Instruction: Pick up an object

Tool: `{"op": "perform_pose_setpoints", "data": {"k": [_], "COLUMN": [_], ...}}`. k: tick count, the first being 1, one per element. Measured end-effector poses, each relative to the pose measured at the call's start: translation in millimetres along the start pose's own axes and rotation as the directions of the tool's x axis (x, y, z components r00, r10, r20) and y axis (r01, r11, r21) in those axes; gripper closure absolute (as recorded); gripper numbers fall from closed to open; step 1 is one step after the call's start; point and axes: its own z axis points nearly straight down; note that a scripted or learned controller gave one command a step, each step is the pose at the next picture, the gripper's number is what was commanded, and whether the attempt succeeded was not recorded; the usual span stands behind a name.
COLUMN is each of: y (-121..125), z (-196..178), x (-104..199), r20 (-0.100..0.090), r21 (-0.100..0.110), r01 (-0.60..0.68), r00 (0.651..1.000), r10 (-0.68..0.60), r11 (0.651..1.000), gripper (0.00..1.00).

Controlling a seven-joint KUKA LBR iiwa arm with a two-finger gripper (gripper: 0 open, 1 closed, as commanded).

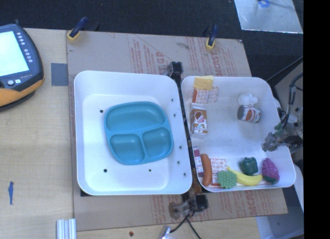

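Camera view. Left bin (87, 129): one blue divided tray (138, 132) at its centre, three compartments.

Right bin (258, 85): yellow block (203, 82) at far-left corner; two small red-and-white printed cartons (205, 96) (199, 121) along the left wall, print too small to read; small can (249, 113) with white cap toward the far-right. Near edge, left to right: hot dog (205, 169), green broccoli (226, 178), banana (246, 178), dark green pepper (248, 165), purple grapes (270, 170).

Gripper (273, 142): at the right bin's right rim, above the grapes; whether its claw is open or closed cannot be told.

Bench: red lettering on the cardboard, illegible.
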Motion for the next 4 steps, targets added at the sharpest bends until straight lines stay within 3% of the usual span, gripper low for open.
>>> {"op": "perform_pose_setpoints", "data": {"k": [2, 4], "y": [0, 0], "z": [-95, -99], "x": [0, 0], "r20": [-0.001, 0.0], "r21": [-0.005, -0.007], "r01": [-0.007, -0.007], "r00": [1.0, 1.0], "r10": [0.007, 0.007], "r11": [1.0, 1.0], "gripper": [1.0, 1.0]}}
